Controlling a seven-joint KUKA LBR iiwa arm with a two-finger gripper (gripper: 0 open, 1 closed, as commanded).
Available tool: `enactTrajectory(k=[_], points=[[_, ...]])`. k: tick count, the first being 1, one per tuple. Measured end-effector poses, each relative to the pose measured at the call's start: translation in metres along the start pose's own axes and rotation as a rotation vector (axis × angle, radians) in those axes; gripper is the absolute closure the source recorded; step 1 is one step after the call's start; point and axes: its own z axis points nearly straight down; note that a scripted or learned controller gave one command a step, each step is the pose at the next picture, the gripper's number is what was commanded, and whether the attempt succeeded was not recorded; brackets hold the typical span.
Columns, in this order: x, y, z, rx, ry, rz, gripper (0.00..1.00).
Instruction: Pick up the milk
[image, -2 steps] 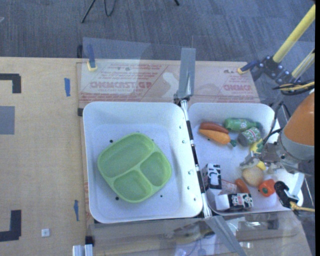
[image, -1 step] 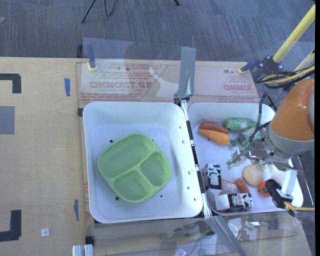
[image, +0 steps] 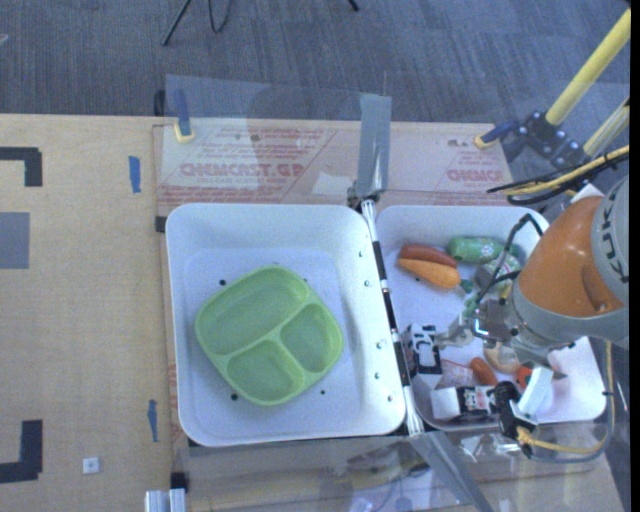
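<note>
Gripper (image: 492, 325): seen low over the right bin (image: 450, 212), mid-bin, approx. above the clutter at the bin's front half. It is largely masked by the wrist, so open or closed cannot be told. Nothing is seen held.

Arm (image: 570, 275): reached in from the desk's right edge w/ the orange band over the bin's right side. It is judged to be posed for a top-down approach.

Milk (image: 426, 350): taken to be the small white carton w/ black markings, though ID is not certain. It is found against the right bin's left wall, just left of the gripper, not under it. It appears not yet grasped or lifted.

White pack (image: 462, 400): laid near the bin's front wall, just below the milk. It could be mistaken for the target.

Orange piece (image: 483, 370): lodged betw. the pack and the gripper, crowding the approach.

Far-side items: an orange veg (image: 430, 271), a red-orange piece (image: 425, 252) touching it and a green item (image: 475, 246) are grouped near the bin's rear wall, well apart from the milk.

Left bin (image: 260, 215): set beside the right bin, walls touching. A green divided plate (image: 268, 335) is held at its centre.

Desk (image: 80, 300): both bins are carried toward its right side.

Next move (judgement): a shift toward the left wall is needed. The wall leaves little room on that side, so a missed grasp is a risk.
</note>
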Motion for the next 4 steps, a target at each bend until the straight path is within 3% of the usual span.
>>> enactTrajectory(k=[1, 2, 3, 4], points=[[0.001, 0.003, -0.010, -0.010, 0.001, 0.002, 1.00], [0.022, 0.064, 0.019, 0.033, -0.005, 0.237, 1.00], [0.019, 0.030, 0.017, 0.029, -0.007, 0.526, 1.00], [0.019, 0.029, 0.019, 0.032, -0.009, 0.526, 0.00]])
